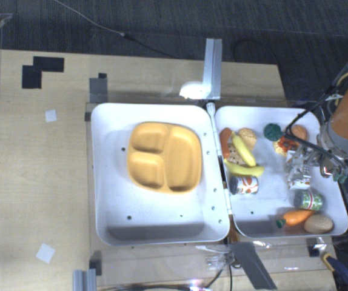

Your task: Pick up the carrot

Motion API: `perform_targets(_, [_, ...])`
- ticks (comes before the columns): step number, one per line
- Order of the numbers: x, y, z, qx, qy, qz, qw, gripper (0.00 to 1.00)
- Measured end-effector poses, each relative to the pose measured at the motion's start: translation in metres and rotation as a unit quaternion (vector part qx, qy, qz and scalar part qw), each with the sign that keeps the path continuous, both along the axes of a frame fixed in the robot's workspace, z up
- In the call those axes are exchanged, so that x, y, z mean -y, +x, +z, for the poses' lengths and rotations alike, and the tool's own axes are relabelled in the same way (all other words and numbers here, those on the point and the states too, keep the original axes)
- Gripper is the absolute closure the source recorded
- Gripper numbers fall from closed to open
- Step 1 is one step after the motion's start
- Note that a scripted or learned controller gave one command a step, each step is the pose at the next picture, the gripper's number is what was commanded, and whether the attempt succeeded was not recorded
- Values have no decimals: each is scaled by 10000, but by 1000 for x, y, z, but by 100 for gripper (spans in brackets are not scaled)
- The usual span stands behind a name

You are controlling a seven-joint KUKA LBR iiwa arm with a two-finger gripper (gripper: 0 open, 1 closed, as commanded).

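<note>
Wood-tone counter (34, 180) w/ two white bins side by side; your carrot (296, 217) is in the right bin (265, 226), down at its near-right corner. It lies roughly flat, orange body w/ a small green top pointing left. A tan, potato-like piece (318, 224) sits touching or just beside its right end, and a small green can (308, 200) lies just above it. The bin's near wall is close below.

End effector (299, 173) hangs over the right bin, above the can and apart from the carrot. Can't tell if it's spread or closed — too much clutter and glare around the tip at this res.

Handling, as a guess: looks like a plastic toy veg, so light, stiff, smooth and prob. a bit slippery; tapered, so it may squirt out if you pinch near the thin end. Take it across the thick middle, approx. perpendicular to its long axis. Tight spot tho: can on one side, bin wall on the other, potato at the end. Expect little clearance for the tips.

Left bin (110, 223) holds a yellow divided plate (165, 156); not relevant.
</note>
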State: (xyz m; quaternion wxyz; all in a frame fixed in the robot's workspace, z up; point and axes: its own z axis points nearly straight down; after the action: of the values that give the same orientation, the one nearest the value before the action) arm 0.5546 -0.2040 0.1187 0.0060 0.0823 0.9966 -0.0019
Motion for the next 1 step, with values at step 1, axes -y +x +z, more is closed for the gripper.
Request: perform_targets(1, [2, 29, 58, 22, 6, -16, 10000, 100])
